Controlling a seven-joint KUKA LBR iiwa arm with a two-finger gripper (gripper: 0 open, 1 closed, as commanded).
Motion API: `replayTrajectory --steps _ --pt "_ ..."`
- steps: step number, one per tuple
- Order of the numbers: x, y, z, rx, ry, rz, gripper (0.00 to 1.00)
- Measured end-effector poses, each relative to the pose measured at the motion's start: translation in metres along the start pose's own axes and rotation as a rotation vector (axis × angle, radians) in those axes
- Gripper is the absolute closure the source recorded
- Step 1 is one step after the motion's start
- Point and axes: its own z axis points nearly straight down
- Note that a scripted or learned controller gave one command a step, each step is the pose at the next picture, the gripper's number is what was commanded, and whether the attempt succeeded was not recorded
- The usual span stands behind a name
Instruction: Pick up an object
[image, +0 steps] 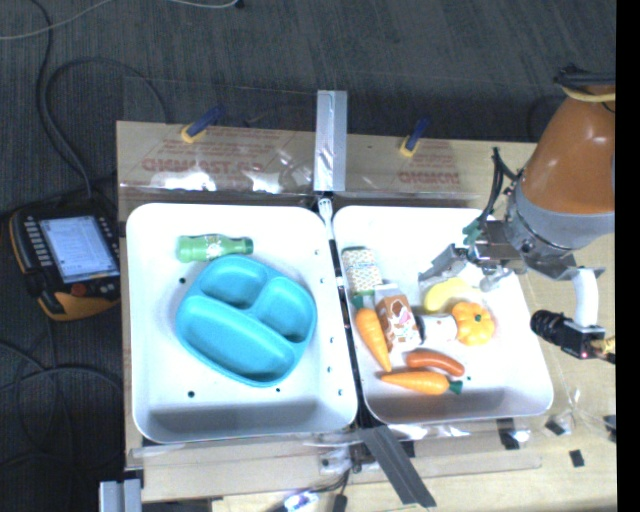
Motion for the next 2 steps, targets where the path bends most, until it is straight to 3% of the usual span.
replayTrajectory --steps 1,2 --pt "-0.09 0.042 0.056 -0.002 -0.001 -0.277 0.0" --pt "-0.12 0.036 0.07 -0.002 -0.002 -0.401 0.0"
